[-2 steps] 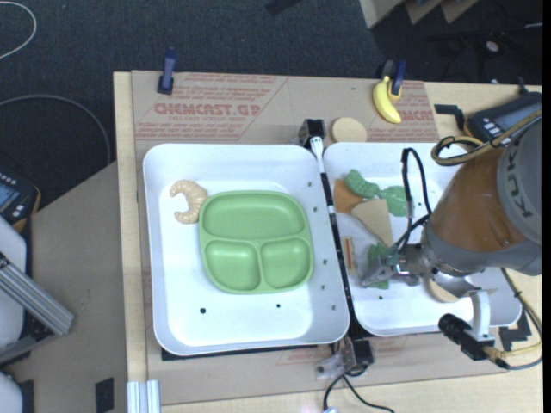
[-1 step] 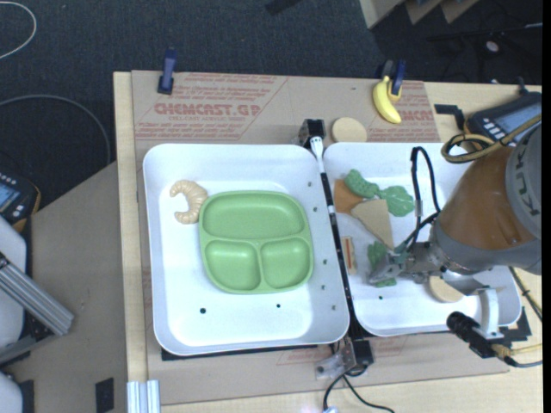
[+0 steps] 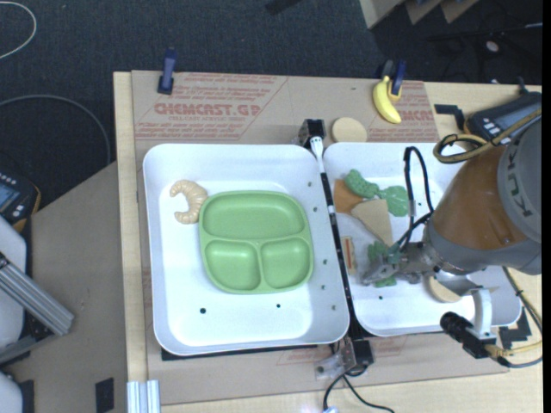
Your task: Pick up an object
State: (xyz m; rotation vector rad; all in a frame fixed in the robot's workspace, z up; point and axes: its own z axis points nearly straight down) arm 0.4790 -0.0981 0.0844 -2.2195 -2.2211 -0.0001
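Note:
My gripper (image 3: 379,271) is down in the right bin (image 3: 405,317), at its left-middle part. A small green leafy piece (image 3: 379,252) lies right against the gripper's tip, and I cannot tell whether it is held. Just beyond it lie a tan wedge (image 3: 375,220), a larger green leafy piece (image 3: 379,193) and an orange-brown chunk (image 3: 343,198). A thin orange stick (image 3: 349,253) rests by the bin's left wall. A pale round piece (image 3: 442,290) peeks out under the arm.
The left bin (image 3: 172,299) holds a green divided plate (image 3: 256,241) and a tan croissant-shaped piece (image 3: 188,200). On the bench behind the bins lie a yellow banana (image 3: 386,101) and a tan disc (image 3: 349,130). Cables run over the right bin's far side.

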